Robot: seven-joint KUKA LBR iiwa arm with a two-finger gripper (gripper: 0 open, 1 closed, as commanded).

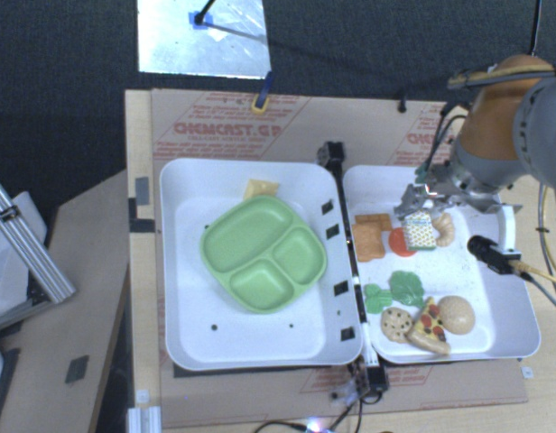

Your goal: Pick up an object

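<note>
In the right bin (513,332), my gripper (422,204) hangs low over the back half. Directly under it, touching or nearly touching, is a small white block with coloured dots (421,232). Whether it is gripped cannot be made out. Around that block lie a red tomato slice (401,243), a slice of toast (371,235) and a pale tan curved piece (445,229). Toward the front lie green broccoli (405,287), a cookie (396,324), a pizza slice (429,327) and a round bun (457,313).
The left bin (183,323) holds a green divided plate (264,253) and a small yellow piece (259,188) at its back wall. A ridge with black clips (346,251) separates the bins. A black and white fitting (493,251) juts from the arm over the right bin.
</note>
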